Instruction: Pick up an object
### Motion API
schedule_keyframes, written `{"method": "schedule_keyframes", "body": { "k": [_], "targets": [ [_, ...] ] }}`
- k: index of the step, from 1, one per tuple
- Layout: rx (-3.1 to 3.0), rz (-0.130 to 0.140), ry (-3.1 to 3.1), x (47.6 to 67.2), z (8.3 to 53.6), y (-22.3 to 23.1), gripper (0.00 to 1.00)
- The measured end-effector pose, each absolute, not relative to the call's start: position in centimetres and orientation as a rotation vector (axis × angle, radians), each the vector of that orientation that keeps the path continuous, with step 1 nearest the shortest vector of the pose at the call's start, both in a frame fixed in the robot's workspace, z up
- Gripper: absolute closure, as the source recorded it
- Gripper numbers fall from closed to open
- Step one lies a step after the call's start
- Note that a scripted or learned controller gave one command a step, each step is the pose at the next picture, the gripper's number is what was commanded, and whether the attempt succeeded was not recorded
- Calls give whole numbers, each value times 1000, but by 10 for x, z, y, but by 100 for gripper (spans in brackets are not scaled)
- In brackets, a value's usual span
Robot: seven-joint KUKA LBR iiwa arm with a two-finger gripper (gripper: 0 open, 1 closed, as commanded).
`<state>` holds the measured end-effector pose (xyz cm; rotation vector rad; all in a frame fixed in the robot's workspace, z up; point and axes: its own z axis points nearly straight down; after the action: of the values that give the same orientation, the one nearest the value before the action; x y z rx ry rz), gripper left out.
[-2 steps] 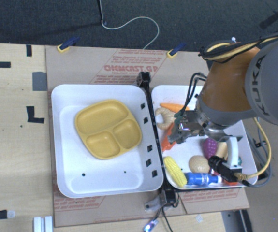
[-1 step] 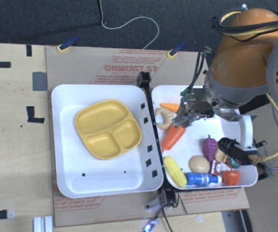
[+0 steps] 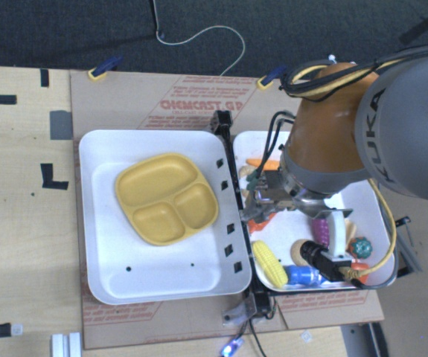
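My gripper is low over the left side of the right bin, close to the wall between the two bins. The grey and orange arm hides most of that bin's back half. A small red-orange piece shows right at the gripper's tip, and I cannot tell if it is held. In front of the gripper lie a yellow corn cob, a blue object, a purple object and a teal ball. An orange carrot pokes out behind the wrist.
The left bin holds a yellow divided plate near its middle. Both bins rest on a cardboard sheet. A white cable loops on the dark surface behind.
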<state>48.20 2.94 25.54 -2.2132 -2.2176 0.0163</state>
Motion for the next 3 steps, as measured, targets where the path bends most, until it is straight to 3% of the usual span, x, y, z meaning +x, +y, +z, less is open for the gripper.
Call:
{"method": "schedule_keyframes", "body": {
  "k": [1, 2, 3],
  "targets": [
    [-2214, -2, -2229, 484, 321, 68, 100],
    [-2213, -3, -2231, 484, 381, 115, 100],
    [-2218, -10, -2230, 485, 478, 138, 100]
  ]
}}
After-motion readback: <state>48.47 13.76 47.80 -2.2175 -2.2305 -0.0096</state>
